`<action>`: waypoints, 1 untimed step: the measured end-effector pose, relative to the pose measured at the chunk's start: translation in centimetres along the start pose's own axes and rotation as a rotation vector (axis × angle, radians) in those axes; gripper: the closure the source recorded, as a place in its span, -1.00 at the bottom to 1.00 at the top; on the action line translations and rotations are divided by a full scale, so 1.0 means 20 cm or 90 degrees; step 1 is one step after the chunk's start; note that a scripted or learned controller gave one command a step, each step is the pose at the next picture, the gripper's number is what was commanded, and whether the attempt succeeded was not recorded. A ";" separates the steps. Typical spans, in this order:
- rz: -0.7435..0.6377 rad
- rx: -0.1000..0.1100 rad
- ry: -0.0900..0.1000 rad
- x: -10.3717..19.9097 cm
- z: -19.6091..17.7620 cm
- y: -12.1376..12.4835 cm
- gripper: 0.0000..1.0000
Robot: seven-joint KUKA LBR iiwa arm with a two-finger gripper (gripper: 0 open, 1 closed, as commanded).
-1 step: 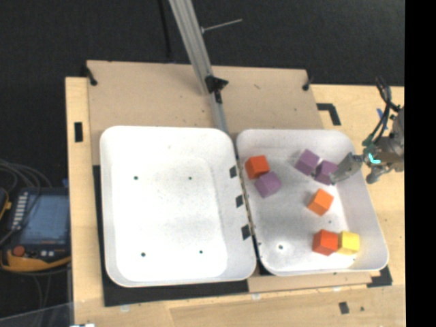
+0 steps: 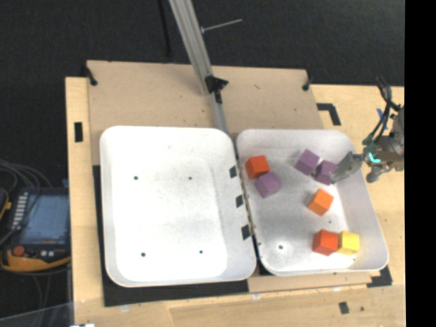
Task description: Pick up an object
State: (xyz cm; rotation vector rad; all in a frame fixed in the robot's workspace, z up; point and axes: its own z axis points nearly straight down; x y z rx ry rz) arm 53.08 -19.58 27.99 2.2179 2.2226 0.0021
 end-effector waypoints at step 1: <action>0.002 0.003 0.000 0.04 0.24 -0.01 -1.00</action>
